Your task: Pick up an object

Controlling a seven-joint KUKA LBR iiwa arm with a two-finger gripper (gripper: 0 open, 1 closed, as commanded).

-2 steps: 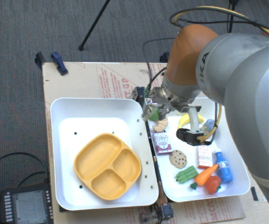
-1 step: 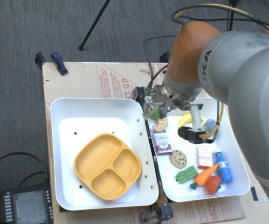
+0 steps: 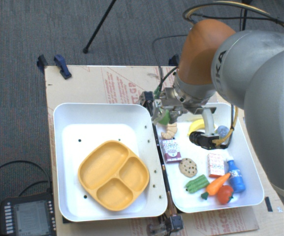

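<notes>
My gripper (image 3: 164,111) hangs over the far left corner of the right bin (image 3: 252,154), close to the wall between the two bins. A small green thing (image 3: 163,116) shows right at the gripper's tip; whether it is held I cannot tell. Just below it lies a tan, lumpy piece (image 3: 170,131). Further forward in that bin lie a purple carton (image 3: 171,150), a brown cookie (image 3: 187,167), a green pod (image 3: 196,184), a carrot (image 3: 216,183), a red tomato (image 3: 224,194), a blue bottle (image 3: 236,176), a red and white box (image 3: 215,164) and a banana (image 3: 196,126).
The left bin (image 3: 65,132) holds a yellow divided plate (image 3: 113,175). A tablet (image 3: 26,217) lies on the floor at the lower left. Blue clamps (image 3: 62,65) grip the board's far left corner. The big grey arm covers the right bin's far right side.
</notes>
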